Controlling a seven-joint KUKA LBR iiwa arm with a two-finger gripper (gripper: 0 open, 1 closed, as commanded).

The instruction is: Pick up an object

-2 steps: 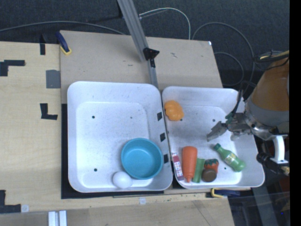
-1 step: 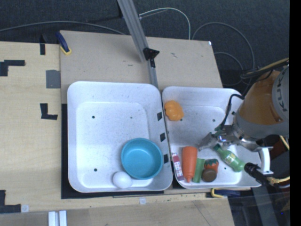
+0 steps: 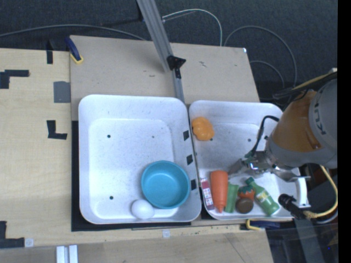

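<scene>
- Two shallow white bins were seen side by side on the bench, the left bin (image 3: pixel 98 114) and the right bin (image 3: pixel 230 111) touching along their shared edge.
- In the left bin, a blue bowl (image 3: pixel 165 183) was found upright near the front right corner, with a white ball (image 3: pixel 142 208) just beside it at the front wall.
- In the right bin, an orange rounded object (image 3: pixel 202 128) was placed near the rear left corner, well apart from the rest.
- Along the front wall of the right bin a cluster was gathered: a carrot (image 3: pixel 219 188), a flat red-and-white packet (image 3: pixel 207 193) on the carrot's left, a green piece (image 3: pixel 231 198), a small brown round object (image 3: pixel 244 205) and a green bottle (image 3: pixel 265 199) lying tilted.
- The gripper (image 3: pixel 253 166) was positioned low over the right bin, just above and behind this cluster, close to the green bottle's top.
- Whether the gripper was open or closed could not be told, and nothing was seen held by it.
- The arm (image 3: pixel 299 130) was extended in from the right.
</scene>
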